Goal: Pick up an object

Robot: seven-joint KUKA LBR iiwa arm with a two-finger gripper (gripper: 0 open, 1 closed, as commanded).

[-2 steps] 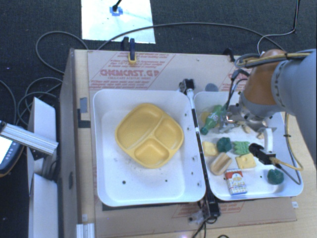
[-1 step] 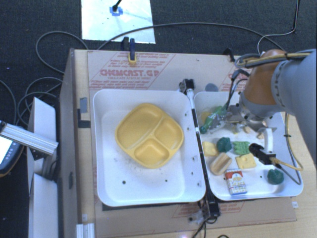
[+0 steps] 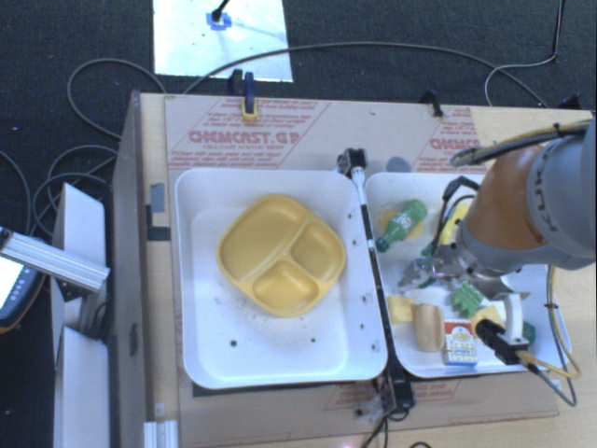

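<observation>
Lying in the right bin (image 3: 410, 367), the green bottle (image 3: 399, 224) slants from upper right down to its cap at lower left, just up and left of my gripper (image 3: 422, 271), nearer than the beige cylinder (image 3: 428, 327) below. Whether the jaws are wide or narrow I cannot tell; the arm (image 3: 522, 208) overhangs them. Left bin (image 3: 191, 278) carries the yellow tray (image 3: 282, 254).

Part of the right bin (image 3: 403, 362) hidden under the arm (image 3: 522, 208).
</observation>
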